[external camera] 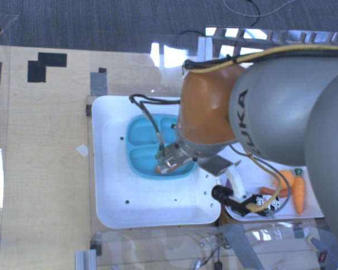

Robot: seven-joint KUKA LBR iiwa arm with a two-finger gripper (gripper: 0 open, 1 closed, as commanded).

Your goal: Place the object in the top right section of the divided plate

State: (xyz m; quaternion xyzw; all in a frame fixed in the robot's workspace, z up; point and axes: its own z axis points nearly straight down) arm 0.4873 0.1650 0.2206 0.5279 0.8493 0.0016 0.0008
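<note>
Camera view: the gripper (169, 163) sits low over the blue divided plate (139, 142) in the left bin (110, 167), at the plate's lower right part. A small reddish object (159, 171) lies at its tip. Whether the gripper is open or holding the object cannot be told.

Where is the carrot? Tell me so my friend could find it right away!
Find the big grey robot arm on the right of the picture. Just below it, part of the right-hand white bin peeks out, and the carrot lies near that bin's right end. It is orange and pointed, and it is the only thing there with a little green top.
</note>
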